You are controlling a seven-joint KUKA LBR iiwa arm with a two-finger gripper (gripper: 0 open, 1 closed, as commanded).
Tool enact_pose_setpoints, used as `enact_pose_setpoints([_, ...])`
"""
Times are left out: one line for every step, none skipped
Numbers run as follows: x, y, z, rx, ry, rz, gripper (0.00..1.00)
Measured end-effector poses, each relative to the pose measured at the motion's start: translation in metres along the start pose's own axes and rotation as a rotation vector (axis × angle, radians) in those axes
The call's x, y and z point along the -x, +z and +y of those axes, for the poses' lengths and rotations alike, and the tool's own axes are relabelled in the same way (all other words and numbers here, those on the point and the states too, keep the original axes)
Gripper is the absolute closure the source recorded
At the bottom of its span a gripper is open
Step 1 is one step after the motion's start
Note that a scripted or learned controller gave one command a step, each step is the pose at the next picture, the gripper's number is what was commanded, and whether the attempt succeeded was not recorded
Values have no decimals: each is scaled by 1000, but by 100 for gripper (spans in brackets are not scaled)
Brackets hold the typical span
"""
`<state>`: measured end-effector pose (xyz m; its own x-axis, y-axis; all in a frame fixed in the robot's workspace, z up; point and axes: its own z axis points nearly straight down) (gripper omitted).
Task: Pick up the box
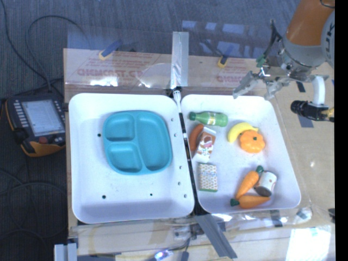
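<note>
Grey arm with orange band point(307, 15) comes in from the right, and its pincer point(255, 86) hangs above the far edge of the right white bin point(283, 151), off the contents. The two fingers look spread wide with nothing between them, though they're small and a bit blurred from here.

The small patterned cardboard box point(207, 176) lies flat in the right bin, near the divider, toward the front. Just behind it is a white carton with a red print point(205, 145), beside a brown sausage-shaped piece point(195, 136). A green plastic bottle point(209, 118) lies on its side at the back.

A yellow banana point(239, 129) touches an orange round fruit point(252, 142). Two orange carrots point(247, 192) and a small can point(266, 183) sit in the front right corner.

The left white bin point(87, 189) holds a blue divided plastic plate point(136, 141). A handheld control pendant point(33, 121) sits on the floor, left of the counter point(92, 69).
</note>
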<state>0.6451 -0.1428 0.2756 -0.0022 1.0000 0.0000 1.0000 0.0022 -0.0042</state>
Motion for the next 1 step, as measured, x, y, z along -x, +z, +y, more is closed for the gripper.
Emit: enact_pose_setpoints([-1, -7, 1, -4, -2, 0, 100])
